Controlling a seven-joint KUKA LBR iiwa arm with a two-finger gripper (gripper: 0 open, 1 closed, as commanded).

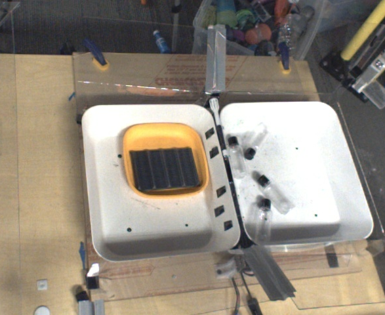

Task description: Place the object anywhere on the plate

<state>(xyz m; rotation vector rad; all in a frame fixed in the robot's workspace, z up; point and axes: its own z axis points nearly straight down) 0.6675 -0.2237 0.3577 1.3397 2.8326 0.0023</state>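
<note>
Two shallow white bins sit side by side on a wooden bench point(28, 176). At the near edge, a grey metal bracket point(271, 277) juts out below the seam where the bins meet.

In the left bin point(107, 228), an orange plate point(159, 131) with rounded corners lies a little towards the far side. A dark ribbed slab point(164, 168) rests flat on it. The slab is rectangular, nearly black, with lengthwise grooves, and it covers most of the plate's floor, leaving an orange rim showing all around. White bin floor lies bare around the plate, widest on the near side.

In the right bin point(323, 176), several small clear bottles point(274, 199) with black caps lie scattered close to the left wall, near the seam. The middle and right of this bin are bare white floor.

Beyond the bins, a clear sheet point(146, 77) is clamped to the bench, and a tub of colourful toys point(258, 8) stands on the floor behind.
</note>
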